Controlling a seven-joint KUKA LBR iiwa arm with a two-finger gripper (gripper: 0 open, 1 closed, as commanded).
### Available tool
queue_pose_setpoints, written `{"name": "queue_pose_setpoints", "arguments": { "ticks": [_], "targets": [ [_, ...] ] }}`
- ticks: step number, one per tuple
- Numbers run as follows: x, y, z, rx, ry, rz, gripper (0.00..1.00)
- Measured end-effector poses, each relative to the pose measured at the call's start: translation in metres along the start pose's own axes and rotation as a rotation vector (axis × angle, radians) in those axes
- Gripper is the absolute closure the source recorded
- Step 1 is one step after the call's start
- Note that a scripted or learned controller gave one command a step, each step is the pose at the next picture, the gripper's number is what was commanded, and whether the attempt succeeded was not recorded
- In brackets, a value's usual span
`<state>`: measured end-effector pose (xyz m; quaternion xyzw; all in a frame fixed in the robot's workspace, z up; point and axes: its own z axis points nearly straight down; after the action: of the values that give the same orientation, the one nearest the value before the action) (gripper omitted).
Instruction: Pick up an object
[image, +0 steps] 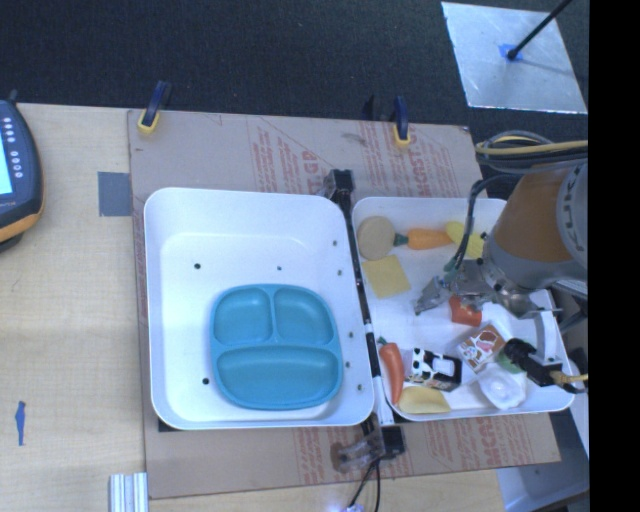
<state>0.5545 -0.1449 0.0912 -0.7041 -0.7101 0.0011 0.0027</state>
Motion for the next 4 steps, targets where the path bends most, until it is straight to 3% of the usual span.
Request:
{"name": "queue_pose_setpoints", "arguments": {
  "ticks": [1, 2, 3, 4],
  "targets": [
    [-0.003, 0.000, -0.011, 0.001, -0.001, 0.001, 1.00],
    [0.036, 0.054, -0.026, -0.008, -0.001, 0.000, 1.00],
    [0.105, -0.018, -0.105, -0.003, 0.002, -0.001, 1.00],
    [0.132, -0.026, -0.133, -0.005, -0.001, 0.002, 1.00]
  ]
}}
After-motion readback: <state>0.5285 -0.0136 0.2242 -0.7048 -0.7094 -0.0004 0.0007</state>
